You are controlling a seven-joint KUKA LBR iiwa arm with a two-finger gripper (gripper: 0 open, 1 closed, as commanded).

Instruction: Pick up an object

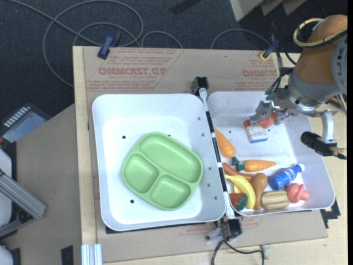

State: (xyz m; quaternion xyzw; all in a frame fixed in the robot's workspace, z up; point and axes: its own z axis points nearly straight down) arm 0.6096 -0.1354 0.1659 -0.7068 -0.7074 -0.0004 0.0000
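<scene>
My gripper [261, 116] hangs over the upper part of the right bin [309, 159], at the end of the grey and orange arm [320, 54] that comes in from the right. Just below it and slightly to the left, a small white, blue and red box [256, 134] lies on the bin floor. A red patch shows at the gripper's tip; I cannot tell whether it belongs to the gripper or to an object. Whether the gripper touches the box is unclear.
The right bin's lower half holds two carrots [224, 142] [259, 164], a banana [245, 190], a blue bottle [285, 176], a wooden cylinder [274, 200] and a pink-red toy [298, 192]. A green divided plate [161, 170] lies in the left bin [110, 126].
</scene>
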